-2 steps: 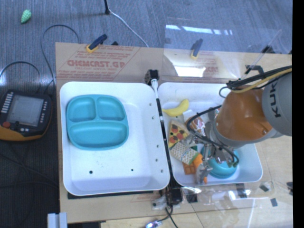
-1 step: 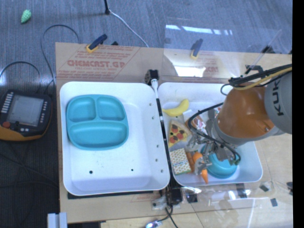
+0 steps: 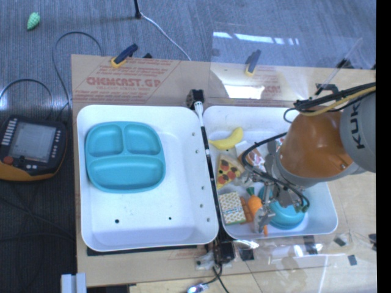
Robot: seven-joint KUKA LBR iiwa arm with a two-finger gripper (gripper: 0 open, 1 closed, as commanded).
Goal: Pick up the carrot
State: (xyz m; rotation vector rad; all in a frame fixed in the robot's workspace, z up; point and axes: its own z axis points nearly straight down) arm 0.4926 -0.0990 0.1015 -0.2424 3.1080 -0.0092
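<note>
The carrot (image 3: 252, 206) is a small orange piece with a green top, lying near the front of the right bin (image 3: 317, 224). It sits between a beige checked block (image 3: 231, 207) and a blue bowl (image 3: 286, 216). My gripper (image 3: 265, 211) hangs low over the bin, right beside the carrot's right end and touching or nearly touching it. The orange wrist band (image 3: 311, 148) and grey arm hide the bin's right middle part. Whether the carrot is in the gripper's hold is not visible.
A banana (image 3: 226, 139) and a pizza slice toy (image 3: 228, 170) lie at the right bin's left side. The left bin (image 3: 110, 224) holds a blue divided plate (image 3: 125, 156). A pendant (image 3: 30, 147) lies on the floor at left.
</note>
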